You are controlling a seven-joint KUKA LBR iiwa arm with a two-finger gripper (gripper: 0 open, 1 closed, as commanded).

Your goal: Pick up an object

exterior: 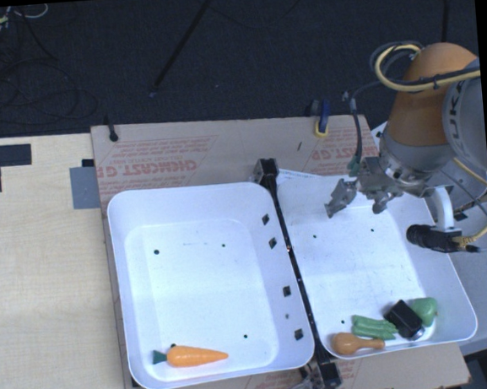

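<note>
An orange toy carrot point(195, 355) with a green top lies in the left bin point(135, 216), near its front left corner. In the right bin point(435, 249), several small objects crowd the front edge: a green pod-shaped toy point(373, 327), a black block point(403, 318), a light green piece point(424, 307) and an orange-tan pear-shaped toy point(355, 343). My gripper point(361, 197) hangs over the back of the right bin, well away from those objects. Its two fingers stand apart with nothing between them.
A black divider rail point(284, 253) runs between the two bins. Cardboard point(189, 156) lies under the bins, with a blue and yellow clamp point(322, 120) at its back edge. The arm's orange band point(426, 101) and cables sit at the right.
</note>
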